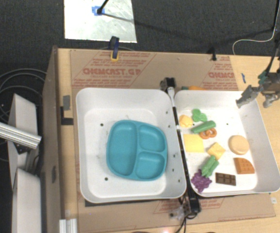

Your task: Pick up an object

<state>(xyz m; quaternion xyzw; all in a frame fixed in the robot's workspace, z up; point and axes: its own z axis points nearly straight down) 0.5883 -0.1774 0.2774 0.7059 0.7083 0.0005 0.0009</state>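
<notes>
The right bin (256,130) holds several toy foods: a tan bun (238,144), an orange waffle (244,165), a brown chocolate bar (225,179), purple grapes (201,180), a yellow cheese slice (194,142), a green pickle (204,126) and others. My gripper (256,99) hangs over the bin's far right corner, above its rim and well away from the foods. It is open, with nothing between its fingers.
The left bin (96,110) holds a teal divided plate (137,149). A black divider (177,140) runs between the two bins. Cables (256,38) hang at the right, near the arm. The bins rest on brown cardboard (130,69).
</notes>
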